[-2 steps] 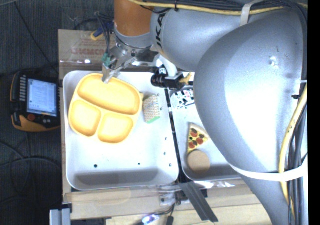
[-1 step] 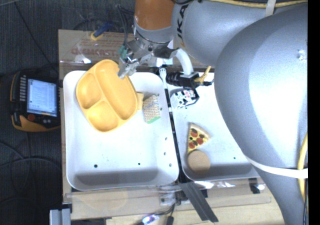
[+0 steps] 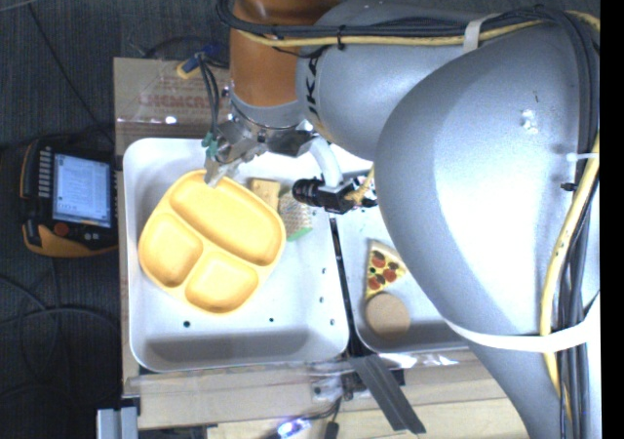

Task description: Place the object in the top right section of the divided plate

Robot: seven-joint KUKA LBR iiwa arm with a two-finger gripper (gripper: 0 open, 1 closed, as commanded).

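Over the left bin I see my gripper at the yellow divided plate's upper rim; whether it grips anything I cannot tell.

A dark grey carpet-like floor surrounds the worktop, crossed by thin cables, one pale line running along the top left and dark ones curving at the lower left. On the floor to the left of the worktop lies a handheld control pendant, black and orange, its small screen lit pale blue. At the worktop's far edge sits a brown cardboard box with faint red lettering, a glossy strip on it catching the light. The worktop's near edge shows pale wood with metal brackets and a dark fitting near the middle. Light falls evenly from above, with soft shadows.
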